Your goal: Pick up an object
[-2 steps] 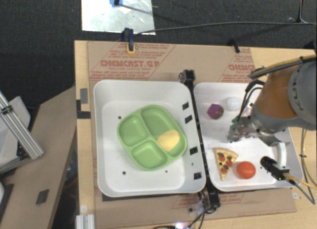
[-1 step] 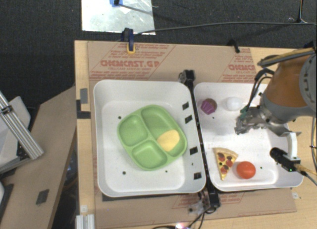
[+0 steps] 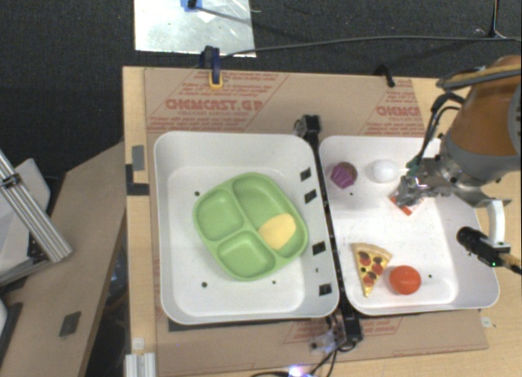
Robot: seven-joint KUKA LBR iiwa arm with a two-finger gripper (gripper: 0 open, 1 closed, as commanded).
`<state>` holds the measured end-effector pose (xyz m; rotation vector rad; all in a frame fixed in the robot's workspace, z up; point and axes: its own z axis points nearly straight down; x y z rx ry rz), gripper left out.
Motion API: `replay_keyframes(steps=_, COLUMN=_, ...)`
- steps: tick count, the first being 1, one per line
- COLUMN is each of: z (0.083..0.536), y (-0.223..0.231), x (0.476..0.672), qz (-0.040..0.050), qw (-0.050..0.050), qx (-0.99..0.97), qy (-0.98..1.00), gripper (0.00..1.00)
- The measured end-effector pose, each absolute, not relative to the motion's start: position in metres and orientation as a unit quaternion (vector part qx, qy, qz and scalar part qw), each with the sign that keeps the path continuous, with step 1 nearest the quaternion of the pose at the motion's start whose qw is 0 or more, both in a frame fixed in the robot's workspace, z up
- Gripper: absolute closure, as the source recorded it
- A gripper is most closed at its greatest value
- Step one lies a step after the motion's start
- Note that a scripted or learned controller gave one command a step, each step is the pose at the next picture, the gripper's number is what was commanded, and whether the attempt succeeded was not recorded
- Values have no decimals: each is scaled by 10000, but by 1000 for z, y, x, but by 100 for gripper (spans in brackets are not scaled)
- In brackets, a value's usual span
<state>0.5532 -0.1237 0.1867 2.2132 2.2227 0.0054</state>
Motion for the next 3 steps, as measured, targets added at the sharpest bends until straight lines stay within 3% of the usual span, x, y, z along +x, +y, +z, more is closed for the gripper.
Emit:
replay_keyframes(steps=1, z=207, y=-124, x=554, qz=13, qw=16, qx=7055, qy=7087, gripper=100)
replay_keyframes(steps=3, z=209, y=-16, x=575, qz=15, qw=4, qx=7039, qy=7103, gripper=100)
